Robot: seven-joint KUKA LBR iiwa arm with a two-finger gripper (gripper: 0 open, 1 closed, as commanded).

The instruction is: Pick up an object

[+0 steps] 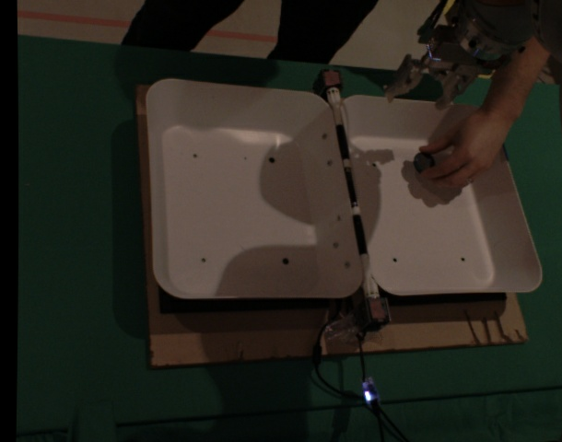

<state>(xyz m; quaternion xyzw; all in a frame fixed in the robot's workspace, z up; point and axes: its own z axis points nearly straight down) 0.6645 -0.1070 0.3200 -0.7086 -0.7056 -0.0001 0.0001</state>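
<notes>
Over the right bin's (502, 256) far edge hangs the end effector (427, 74), fingers spread and pinching nothing. A person's hand (465, 150) rests on a small dark object (423, 162) inside that bin; it looks light, stiff, best pinched across its middle.

small dark object (423, 162) mostly covered by a person's hand (465, 147) — kind unclear, arm cut off at right edge

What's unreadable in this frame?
- Small dark object in right bin: mostly covered by a person's hand, identity unclear.
- End effector: dim, finger state not readable.
- Arm: cut by top and right edges.
- Person: mostly outside the frame.
</notes>
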